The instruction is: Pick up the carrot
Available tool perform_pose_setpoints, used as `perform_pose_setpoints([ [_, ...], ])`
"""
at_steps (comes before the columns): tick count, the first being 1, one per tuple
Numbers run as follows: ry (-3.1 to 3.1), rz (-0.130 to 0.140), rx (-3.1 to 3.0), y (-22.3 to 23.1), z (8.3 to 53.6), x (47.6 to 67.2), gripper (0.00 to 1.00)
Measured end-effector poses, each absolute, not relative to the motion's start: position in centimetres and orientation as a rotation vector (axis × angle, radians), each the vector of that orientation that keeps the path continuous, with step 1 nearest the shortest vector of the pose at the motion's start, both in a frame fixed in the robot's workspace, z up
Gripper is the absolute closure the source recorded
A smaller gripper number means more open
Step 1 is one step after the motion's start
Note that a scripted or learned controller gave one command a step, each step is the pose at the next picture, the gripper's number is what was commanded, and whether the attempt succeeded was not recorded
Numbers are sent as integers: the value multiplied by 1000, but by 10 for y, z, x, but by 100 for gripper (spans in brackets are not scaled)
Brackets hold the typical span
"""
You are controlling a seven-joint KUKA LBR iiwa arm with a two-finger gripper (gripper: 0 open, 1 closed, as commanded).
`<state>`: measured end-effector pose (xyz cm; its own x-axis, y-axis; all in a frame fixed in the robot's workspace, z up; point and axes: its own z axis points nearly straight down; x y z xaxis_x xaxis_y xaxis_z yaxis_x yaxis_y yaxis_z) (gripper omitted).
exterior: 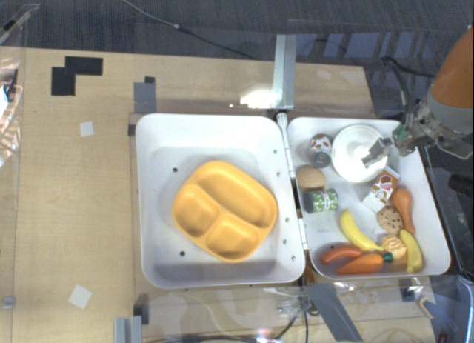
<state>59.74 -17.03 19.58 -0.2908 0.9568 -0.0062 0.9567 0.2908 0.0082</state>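
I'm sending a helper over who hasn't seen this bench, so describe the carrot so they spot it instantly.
Go to the right-hand shallow white bin and look along its near edge. The orange tapered carrot with a green stem end lies there on its side, beside a red sausage-shaped toy; it is the only piece with a green tip.

**Bright overhead light, soft focus**

Even, bright light falls from above. A hot glare spot [258, 98] burns out on the bench at the left bin's [155, 260] top edge. The yellow divided plate [224, 210] casts a soft shadow. Detail is slightly blurred throughout, grainy on the dark floor [222, 1].
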Motion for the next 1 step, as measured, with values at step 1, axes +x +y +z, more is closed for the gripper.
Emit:
perform_pose_setpoints([
  [1, 2582, 8, 1766, -159, 105, 508, 0],
])
